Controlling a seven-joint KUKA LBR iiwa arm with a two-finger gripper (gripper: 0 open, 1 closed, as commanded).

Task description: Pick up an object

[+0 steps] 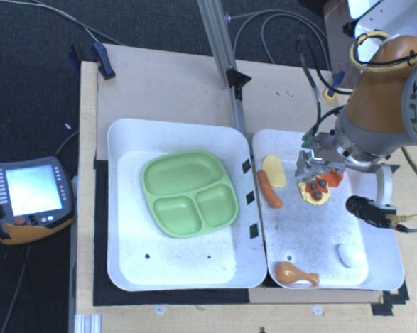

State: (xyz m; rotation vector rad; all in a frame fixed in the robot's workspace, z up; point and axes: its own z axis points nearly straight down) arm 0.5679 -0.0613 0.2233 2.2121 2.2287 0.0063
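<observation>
Two white bins share the bench, and in the right bin (372, 277), near its far edge, the gripper (313, 174), jaws unreadable, hangs over a pizza toy (315, 192); descend squarely before closing.

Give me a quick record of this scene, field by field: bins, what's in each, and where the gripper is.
left bin: green tray with three compartments
right bin: hot dog, yellow piece, pizza toy, white egg, drumstick
gripper: low over the right bin, right above the pizza toy
grasp: cannot tell
arm: reaching in from the right
</observation>
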